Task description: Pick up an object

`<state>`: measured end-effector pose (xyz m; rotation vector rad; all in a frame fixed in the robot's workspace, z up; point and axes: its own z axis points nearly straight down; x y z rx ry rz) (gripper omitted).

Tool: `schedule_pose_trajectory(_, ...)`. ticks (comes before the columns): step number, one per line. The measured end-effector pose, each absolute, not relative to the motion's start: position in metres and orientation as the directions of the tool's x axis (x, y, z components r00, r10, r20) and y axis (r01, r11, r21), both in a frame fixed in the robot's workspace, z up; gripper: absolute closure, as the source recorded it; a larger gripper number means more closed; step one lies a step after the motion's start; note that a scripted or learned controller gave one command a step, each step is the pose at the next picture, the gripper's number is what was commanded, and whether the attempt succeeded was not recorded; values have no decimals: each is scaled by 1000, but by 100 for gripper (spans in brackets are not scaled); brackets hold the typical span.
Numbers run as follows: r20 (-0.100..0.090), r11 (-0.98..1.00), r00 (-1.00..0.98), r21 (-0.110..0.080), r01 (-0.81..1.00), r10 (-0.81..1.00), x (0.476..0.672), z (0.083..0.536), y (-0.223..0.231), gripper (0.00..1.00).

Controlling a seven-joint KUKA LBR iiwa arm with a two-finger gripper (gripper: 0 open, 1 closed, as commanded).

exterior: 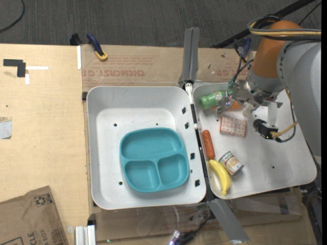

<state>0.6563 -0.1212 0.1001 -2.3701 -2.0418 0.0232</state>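
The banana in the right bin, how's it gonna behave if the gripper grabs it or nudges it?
The banana lies curved against the right bin's near wall, so a push would probably pivot it rather than roll it. Its smooth skin may slip between narrow fingers. It touches the small can, which could get knocked along.

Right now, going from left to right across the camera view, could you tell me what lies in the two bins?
Teal divided plate → hot dog → banana → small can; the green bottle and patterned box overlap these in the order.
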Motion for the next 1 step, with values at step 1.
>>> schedule_pose_trajectory(1, -3, -148, 148, -20, 989, 989, 656, 100, -121, 0)
